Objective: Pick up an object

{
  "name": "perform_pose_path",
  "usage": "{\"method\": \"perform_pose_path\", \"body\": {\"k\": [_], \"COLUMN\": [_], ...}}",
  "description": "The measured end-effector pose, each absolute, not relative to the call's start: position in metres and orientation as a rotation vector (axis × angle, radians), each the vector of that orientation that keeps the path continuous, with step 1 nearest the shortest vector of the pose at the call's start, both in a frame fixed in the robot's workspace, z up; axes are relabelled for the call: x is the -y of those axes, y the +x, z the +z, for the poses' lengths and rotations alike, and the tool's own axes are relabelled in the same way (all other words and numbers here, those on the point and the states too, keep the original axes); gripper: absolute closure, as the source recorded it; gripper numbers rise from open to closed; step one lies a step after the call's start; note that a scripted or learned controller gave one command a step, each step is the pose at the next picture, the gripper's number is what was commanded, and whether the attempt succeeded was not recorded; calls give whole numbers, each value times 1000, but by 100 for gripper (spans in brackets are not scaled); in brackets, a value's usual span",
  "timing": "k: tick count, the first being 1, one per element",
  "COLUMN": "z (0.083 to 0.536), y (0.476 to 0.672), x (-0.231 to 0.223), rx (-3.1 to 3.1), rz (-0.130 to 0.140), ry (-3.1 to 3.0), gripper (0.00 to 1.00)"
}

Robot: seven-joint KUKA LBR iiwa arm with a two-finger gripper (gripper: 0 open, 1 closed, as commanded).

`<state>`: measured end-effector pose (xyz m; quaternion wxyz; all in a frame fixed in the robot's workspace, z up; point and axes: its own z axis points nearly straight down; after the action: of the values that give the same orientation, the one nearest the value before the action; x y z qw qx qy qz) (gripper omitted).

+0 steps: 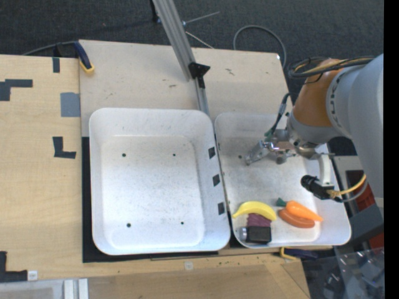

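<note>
Looking down the camera view, you find the claw (249, 157) hanging over the far half of the right bin (232, 129), its metal fingers (254, 155) stretched out toward the left from the wrist. Nothing sits between them; whether they stand parted or closed you cannot tell from here, since they read as one thin bright shape against the white floor.

What you can pick from lies well apart from the claw, toward the near edge of that same bin. A yellow banana (254, 210) curves with its long axis running left to right, almost straight nearward of the claw. Just near of it, touching or nearly so, sit a dark magenta piece (256, 220) and a black block (259, 233). To the right, an orange carrot (299, 215) with a green stub lies near them, its long axis also left to right, tilted slightly nearward at the right end. The banana looks like the closest reach: the move would be a travel nearward, then a descent.

Mind what is unclear. The magenta piece is partly tucked under the banana, so its shape is hard to read. The arm's grey body and orange band (312, 104) cover the bin's far right corner. The left bin (100, 167) on the surface (137, 73) carries no objects that you can make out.
</note>
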<state>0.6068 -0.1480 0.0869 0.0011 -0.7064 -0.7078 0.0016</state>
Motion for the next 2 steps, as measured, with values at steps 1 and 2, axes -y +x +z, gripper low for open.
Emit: {"method": "perform_pose_path", "body": {"k": [1, 2], "z": [98, 159], "y": [607, 615], "x": [147, 148], "rx": [2224, 2226], "rz": [4, -3], "ry": [-2217, -2222], "gripper": [100, 100]}}
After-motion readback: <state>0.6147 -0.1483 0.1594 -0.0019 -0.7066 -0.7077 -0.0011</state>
